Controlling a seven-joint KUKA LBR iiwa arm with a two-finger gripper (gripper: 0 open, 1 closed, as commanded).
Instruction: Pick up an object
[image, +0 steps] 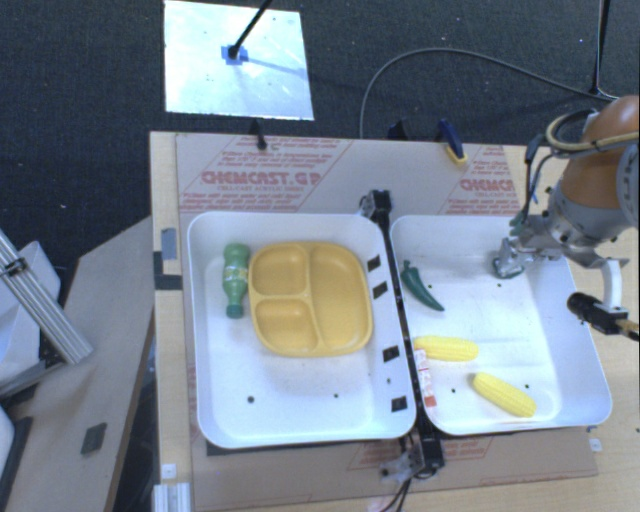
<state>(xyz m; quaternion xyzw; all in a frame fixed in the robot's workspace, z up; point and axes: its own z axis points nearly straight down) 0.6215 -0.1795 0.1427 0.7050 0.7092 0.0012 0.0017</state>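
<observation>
The right bin (570, 345) holds a dark green chili pepper (421, 286) near its left wall, a yellow corn cob (447, 348) below it, and a second corn cob (503, 394) toward the front. My gripper (509, 263) hangs over the back of the right bin, to the right of the pepper and apart from it. Nothing shows in the gripper. In the left bin (215, 400) a yellow divided plate (305, 298) lies flat, with a green bottle (235, 280) lying beside its left edge.
The grey arm with its orange band (598, 170) comes in over the right bin's back right corner. A black part (598, 314) juts out over that bin's right wall. A black clip strip (392, 300) runs between the bins. A shiny sheet (237, 60) lies beyond the bench.
</observation>
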